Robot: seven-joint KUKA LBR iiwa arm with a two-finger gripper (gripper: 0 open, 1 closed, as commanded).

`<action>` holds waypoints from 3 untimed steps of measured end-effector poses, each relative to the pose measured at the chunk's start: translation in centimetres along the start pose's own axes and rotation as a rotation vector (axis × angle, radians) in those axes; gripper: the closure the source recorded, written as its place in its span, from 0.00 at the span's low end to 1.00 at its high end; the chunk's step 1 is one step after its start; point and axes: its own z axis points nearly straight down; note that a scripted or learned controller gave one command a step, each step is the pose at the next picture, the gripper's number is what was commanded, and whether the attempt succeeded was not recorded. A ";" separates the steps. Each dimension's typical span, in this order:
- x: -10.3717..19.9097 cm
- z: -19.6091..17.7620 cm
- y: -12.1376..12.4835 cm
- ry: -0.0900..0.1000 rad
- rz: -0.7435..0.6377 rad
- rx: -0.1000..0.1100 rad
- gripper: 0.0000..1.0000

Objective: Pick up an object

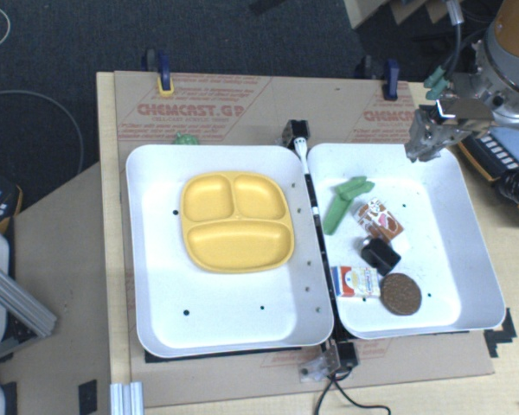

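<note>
Small, light pickings in the right bin

Clutter worth grabbing sits in the right bin [476, 232]: a green pod-shaped piece [342, 202], a brown-and-white wrapped snack [379, 220], a small black block [381, 254], a flat printed packet [355, 281] and a round brown cookie [401, 293]. The left bin [156, 258] carries a yellow divided plate [236, 221]. From where I stand the gripper [421, 148] hangs over the right bin's far rim, well apart from all of them; whether it is spread or closed I cannot tell.

All of it looks light. The black block seems stiff and squarish, likely the surest bite, taken across its short sides. The green piece looks firm and narrow, good to pinch across its middle. The wrapper and packet look slick and flat, liable to slide. The cookie lies low and may be hard to get under.
</note>
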 end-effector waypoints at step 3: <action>14.2 8.8 -4.0 0.003 -0.004 0.005 1.00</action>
